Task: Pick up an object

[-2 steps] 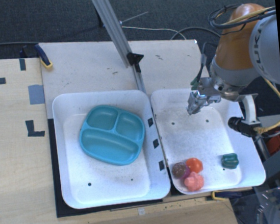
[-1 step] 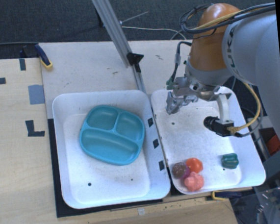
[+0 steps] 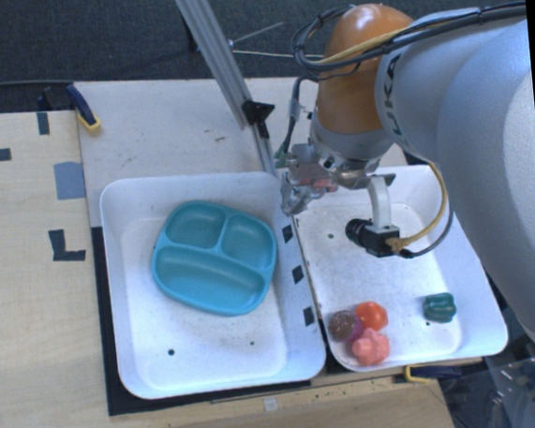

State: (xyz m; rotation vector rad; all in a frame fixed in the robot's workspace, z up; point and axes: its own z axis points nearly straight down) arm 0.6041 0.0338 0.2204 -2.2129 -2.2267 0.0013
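Four small things sit at the right bin's [image 3: 477,334] near edge: brown ball [image 3: 342,323], orange ball [image 3: 371,316], pink lump [image 3: 371,346], green piece [image 3: 438,308]. Beyond, a blue plate [image 3: 215,258] fills the left bin [image 3: 125,297]. Farther, the claw [image 3: 296,194] hangs over the divide; its state is unclear.

A pale wooden bench [image 3: 29,278] is carrying two shallow white bins side by side, their inner rims touching. The left bin [image 3: 122,269] and the right bin [image 3: 476,325] are sitting over a dark mat [image 3: 104,318]. Grey and dark tape patches [image 3: 68,179] are lying on the bench's left part.
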